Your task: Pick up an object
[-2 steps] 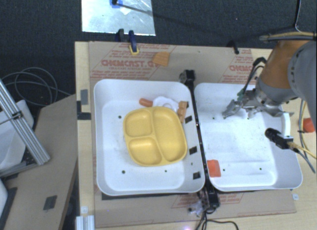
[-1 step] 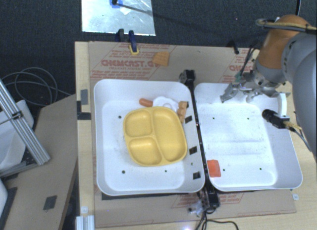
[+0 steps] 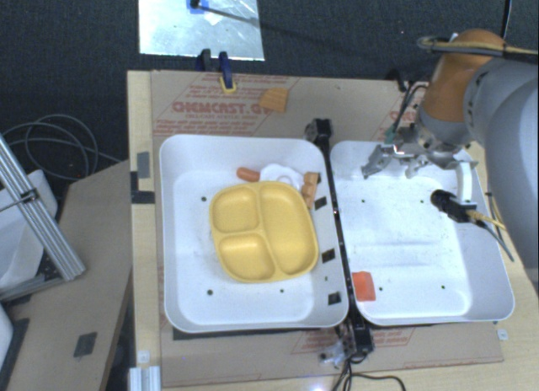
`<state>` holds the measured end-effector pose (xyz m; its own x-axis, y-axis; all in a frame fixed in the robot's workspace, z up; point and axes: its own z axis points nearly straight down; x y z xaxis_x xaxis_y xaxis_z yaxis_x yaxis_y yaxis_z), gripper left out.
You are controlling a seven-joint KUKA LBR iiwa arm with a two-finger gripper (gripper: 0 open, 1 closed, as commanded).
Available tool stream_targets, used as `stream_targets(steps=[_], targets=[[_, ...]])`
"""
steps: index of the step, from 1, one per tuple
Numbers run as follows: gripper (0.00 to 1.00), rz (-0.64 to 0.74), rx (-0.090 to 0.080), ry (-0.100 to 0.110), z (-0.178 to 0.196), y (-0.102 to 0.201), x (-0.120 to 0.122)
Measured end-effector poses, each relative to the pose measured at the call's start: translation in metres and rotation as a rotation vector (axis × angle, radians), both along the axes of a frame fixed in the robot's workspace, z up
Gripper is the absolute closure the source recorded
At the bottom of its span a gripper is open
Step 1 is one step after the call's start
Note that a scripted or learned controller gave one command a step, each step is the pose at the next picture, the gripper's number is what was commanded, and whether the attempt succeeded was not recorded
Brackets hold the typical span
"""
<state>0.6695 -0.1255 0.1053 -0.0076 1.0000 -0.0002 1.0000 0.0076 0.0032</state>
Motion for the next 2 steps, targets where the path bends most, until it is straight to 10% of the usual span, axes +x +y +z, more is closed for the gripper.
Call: stream_targets(steps=[1,2], targets=[[0.00,-0.008,-0.004,-0.005,0.059,-0.045,0.000],[0.00,-0.007,0.002,0.006,0.062,-0.011,-0.069]])
